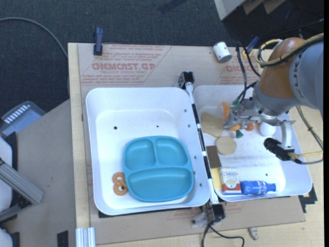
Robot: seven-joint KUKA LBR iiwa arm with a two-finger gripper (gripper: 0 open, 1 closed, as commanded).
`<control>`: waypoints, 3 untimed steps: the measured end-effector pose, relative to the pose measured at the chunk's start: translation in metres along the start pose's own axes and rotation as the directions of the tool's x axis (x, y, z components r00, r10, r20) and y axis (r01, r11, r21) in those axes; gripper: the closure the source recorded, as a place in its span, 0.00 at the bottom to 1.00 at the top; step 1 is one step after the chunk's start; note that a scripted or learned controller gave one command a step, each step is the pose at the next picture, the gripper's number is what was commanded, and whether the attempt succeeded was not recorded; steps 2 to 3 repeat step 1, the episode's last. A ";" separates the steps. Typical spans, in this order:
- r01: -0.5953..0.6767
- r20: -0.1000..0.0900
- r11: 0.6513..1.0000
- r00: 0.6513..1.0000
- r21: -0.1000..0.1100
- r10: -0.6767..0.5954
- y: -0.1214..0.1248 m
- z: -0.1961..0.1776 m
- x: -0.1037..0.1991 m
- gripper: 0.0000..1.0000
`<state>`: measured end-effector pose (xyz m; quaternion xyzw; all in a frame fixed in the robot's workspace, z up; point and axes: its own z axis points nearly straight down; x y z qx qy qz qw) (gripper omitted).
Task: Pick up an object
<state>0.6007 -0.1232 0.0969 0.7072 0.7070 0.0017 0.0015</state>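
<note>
Gripper [237, 121], finger state indiscernible, low in right bin [295, 181] beside orange pieces [237, 133]; bottle [257, 188] along near rim; left bin [103, 138] holds blue tray [157, 169].

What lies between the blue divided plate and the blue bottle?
In the camera view, the bins' touching rims and a small box lie between the blue divided plate and the blue bottle.

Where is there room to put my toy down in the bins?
The left bin has bare floor above the blue tray. The right bin is crowded: round tan discs, a small box, a blue tube and the pincer.
</note>
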 end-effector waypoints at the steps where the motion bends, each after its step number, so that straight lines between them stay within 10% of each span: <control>1: 0.002 0.000 1.000 1.000 0.003 -0.002 -0.005 -0.088 0.059 1.00; 3: 0.002 0.000 1.000 1.000 0.003 -0.002 -0.005 -0.088 0.059 1.00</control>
